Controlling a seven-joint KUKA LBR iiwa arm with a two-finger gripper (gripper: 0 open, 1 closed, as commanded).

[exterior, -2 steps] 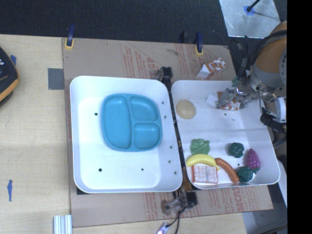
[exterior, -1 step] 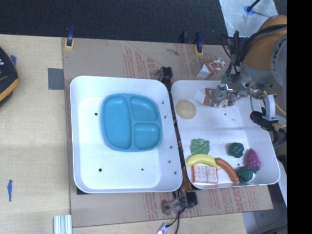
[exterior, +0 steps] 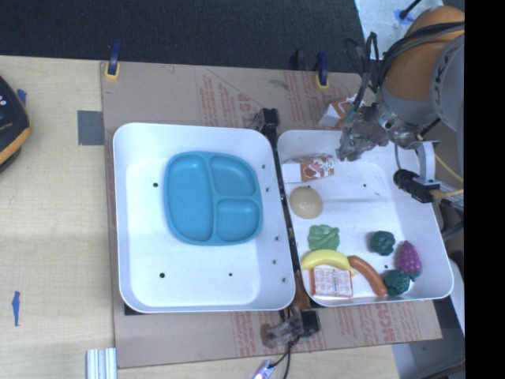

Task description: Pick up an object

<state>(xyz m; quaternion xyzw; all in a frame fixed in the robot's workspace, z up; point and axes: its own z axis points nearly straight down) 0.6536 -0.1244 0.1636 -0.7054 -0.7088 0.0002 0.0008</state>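
Snack packet (exterior: 317,168) lies just beside gripper (exterior: 348,151)

Landmark: the left white bin (exterior: 120,212).

- A blue divided plate (exterior: 211,197) with three compartments lies flat inside it, nearer the far wall.
- A brown cardboard sheet (exterior: 181,93) lies under the bin and extends past its far and near edges.
- Two blue clamps, one (exterior: 113,58) beyond the bin's far left corner and one (exterior: 321,68) beyond and to its right, sit on the sheet's far edge.
- A grey tape patch (exterior: 91,127) sits just left of the bin's far left corner.
- A black-and-yellow device (exterior: 9,125) lies well to the left, cut off by the frame.
- The pale wooden bench (exterior: 47,235) is exposed to the left of the bin.
- A black clip (exterior: 270,119) stands at the bin's far right corner.
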